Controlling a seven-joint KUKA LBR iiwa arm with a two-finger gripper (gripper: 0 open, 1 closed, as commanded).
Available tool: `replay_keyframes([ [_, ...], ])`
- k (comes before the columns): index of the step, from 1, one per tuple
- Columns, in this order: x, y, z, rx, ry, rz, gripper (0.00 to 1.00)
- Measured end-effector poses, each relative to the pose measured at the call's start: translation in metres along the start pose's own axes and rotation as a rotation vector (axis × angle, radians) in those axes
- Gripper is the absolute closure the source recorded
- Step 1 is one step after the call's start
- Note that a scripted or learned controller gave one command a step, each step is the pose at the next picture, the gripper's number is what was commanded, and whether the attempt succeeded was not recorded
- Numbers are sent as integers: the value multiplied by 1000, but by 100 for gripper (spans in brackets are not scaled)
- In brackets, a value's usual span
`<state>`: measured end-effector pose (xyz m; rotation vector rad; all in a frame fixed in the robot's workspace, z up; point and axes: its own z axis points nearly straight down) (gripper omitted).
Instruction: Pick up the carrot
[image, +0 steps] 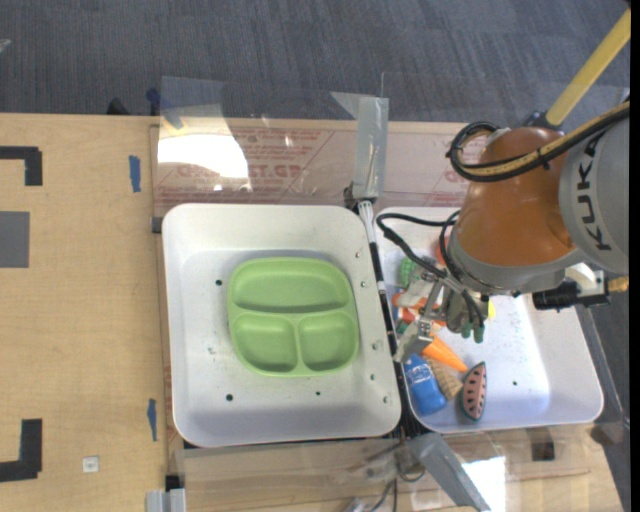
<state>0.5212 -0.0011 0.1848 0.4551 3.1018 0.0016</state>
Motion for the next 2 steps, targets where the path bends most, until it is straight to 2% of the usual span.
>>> replay_keyframes([
  [1,39,-13,0,1,5,-36,0],
  [2,45,9,0,0,3,118,0],
])
